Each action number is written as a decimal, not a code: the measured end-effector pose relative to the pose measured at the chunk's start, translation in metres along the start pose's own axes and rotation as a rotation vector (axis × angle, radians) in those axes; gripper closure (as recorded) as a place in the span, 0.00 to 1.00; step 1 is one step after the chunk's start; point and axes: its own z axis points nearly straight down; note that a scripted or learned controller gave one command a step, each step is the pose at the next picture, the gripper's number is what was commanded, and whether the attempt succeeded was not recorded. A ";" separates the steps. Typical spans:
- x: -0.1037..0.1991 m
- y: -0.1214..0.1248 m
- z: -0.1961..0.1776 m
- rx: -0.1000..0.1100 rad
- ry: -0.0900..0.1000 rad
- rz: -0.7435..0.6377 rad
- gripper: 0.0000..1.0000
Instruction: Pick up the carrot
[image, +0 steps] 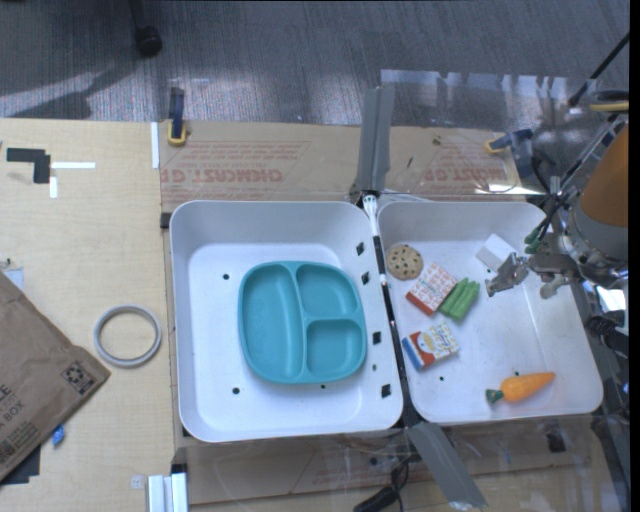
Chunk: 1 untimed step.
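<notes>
The orange carrot (522, 387) with a green top lies in the right bin (560, 405), close to its front wall. My gripper (526, 279) hangs over the right side of that bin, well behind the carrot and apart from it. Its two fingers (503, 277) stand spread open with nothing between them. The grey arm with its orange band comes in from the right edge.
In the right bin lie a cookie (404, 261), two small snack boxes (431, 288) (431, 346), a green item (460, 299) and a white piece (495, 250). The left bin (190, 300) holds a teal divided plate (300, 322). A tape roll (127, 334) lies on the bench.
</notes>
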 end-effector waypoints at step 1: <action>-0.008 -0.074 0.068 0.000 0.001 0.090 0.00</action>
